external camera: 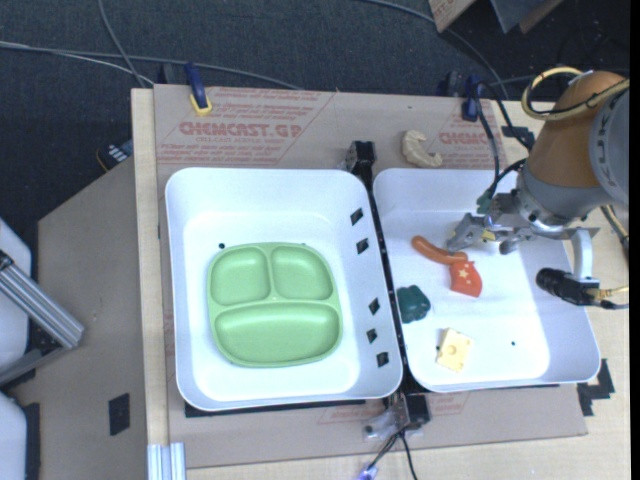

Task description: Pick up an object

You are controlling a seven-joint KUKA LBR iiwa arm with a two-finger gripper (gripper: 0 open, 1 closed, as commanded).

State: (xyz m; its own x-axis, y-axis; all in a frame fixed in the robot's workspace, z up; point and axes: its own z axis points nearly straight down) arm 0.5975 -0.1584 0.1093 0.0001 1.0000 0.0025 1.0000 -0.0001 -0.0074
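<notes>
Tabletop [250,118] carries two white bins side by side. Left bin [190,208] holds a green divided plate [273,303]. Right bin [560,348] holds an orange-red carrot-shaped toy [452,265], dark green piece [412,302] near the divider, yellow block [454,350] toward the front edge. Arm [575,148] over the right bin's far right side. Tool [487,231] just beside the carrot toy's upper end; finger state: cannot tell.
</notes>
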